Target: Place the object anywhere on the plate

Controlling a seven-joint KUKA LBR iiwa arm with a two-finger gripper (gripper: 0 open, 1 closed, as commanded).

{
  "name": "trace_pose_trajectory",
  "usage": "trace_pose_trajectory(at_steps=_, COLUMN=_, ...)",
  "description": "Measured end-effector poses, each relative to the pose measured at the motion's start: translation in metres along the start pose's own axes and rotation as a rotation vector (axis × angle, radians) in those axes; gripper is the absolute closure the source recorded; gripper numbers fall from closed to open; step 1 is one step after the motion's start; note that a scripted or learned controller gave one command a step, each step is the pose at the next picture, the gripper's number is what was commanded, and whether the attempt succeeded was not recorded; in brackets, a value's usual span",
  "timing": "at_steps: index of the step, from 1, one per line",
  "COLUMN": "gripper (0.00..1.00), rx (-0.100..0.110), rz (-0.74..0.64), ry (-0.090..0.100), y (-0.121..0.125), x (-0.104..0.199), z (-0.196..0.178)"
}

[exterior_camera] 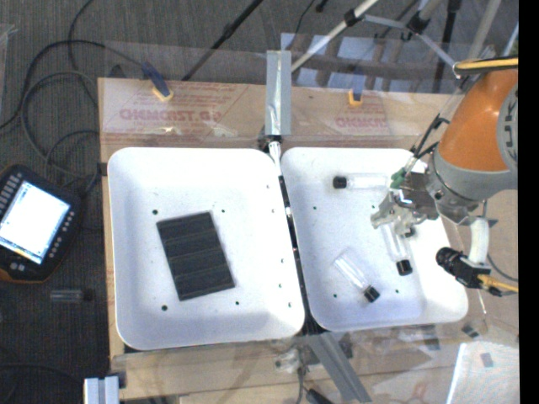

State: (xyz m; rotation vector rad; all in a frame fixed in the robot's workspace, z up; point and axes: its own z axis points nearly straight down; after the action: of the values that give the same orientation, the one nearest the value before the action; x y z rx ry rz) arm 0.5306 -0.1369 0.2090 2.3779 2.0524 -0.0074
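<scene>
We see a brown bench (210,116) on a grey floor, and on it two white bins side by side. The grey arm (484,146) with its orange band reaches in from the right. Its gripper (394,211) hangs over the right bin (320,310), near that bin's right half. We cannot tell if the gripper is open or shut, and we cannot tell if it holds a thing.

Just below the gripper lies the nearest tube (393,244). It is clear, and its black cap points away from the gripper. The top end of this tube is right at the gripper, but we cannot tell if they touch.

A bit further from the gripper, down and to the left, lies the low tube (352,273), tilted, with its black cap at the far end. Up and to the left of the gripper lies the top tube (358,180), flat, with its black cap on the side away from the gripper.

Well apart from the gripper, far to its left, is the left bin (126,183). The plate (195,255) lies in the middle of it. The plate is dark, with ridges, and sits a little tilted. None of the tubes is on the plate.

Furthest from the gripper, past the left bin and off the bench, a screen (32,224) glows on the floor among black cables (50,82).
</scene>
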Motion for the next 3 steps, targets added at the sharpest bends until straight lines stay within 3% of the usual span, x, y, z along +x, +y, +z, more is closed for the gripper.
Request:
trace_pose_trajectory(at_steps=1, gripper=1.0, rx=0.001, rz=-0.089, ry=0.003, y=-0.012, x=0.063, z=0.012)
trace_pose_trajectory(at_steps=2, gripper=1.0, rx=0.002, rz=-0.057, ry=0.003, y=0.012, x=0.144, z=0.026)
trace_pose_trajectory(at_steps=3, gripper=1.0, rx=0.002, rz=-0.093, ry=0.003, y=-0.026, x=0.209, z=-0.003)
